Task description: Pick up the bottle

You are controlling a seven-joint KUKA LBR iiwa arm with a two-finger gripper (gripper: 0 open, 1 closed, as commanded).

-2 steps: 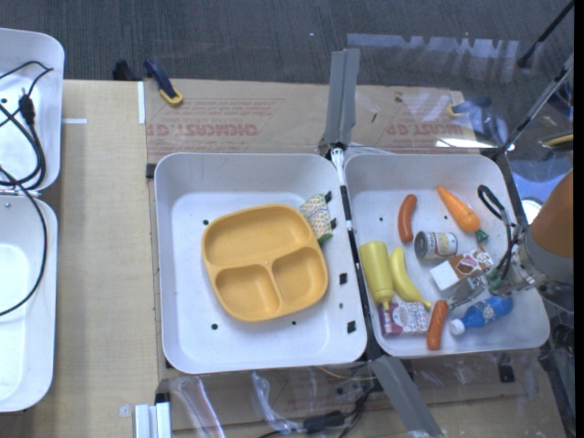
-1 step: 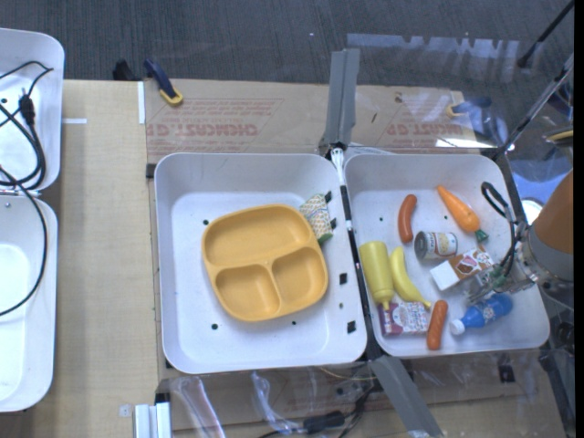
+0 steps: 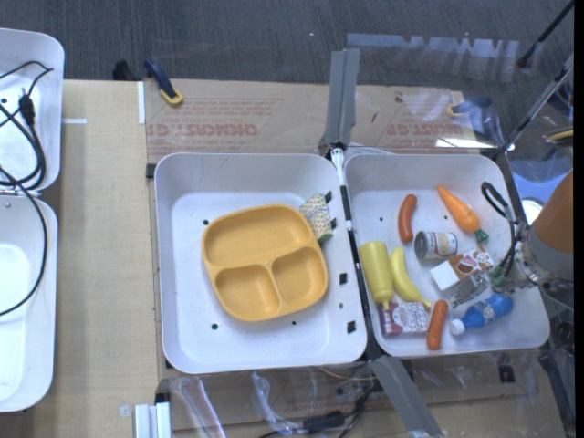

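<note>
A yellow squeeze bottle lies in the right bin along its left wall, beside a banana. A small blue bottle with a white cap lies on its side near the bin's front right corner. My gripper reaches in from the right and hangs low over the bin, just above and behind the blue bottle and next to a white block. Nothing is visibly held in it. The arm's wrist covers the bin's right rim.
The right bin also holds a carrot, a hot dog, a can, a red sausage and a red-and-white packet. In the left bin sits a yellow divided plate.
</note>
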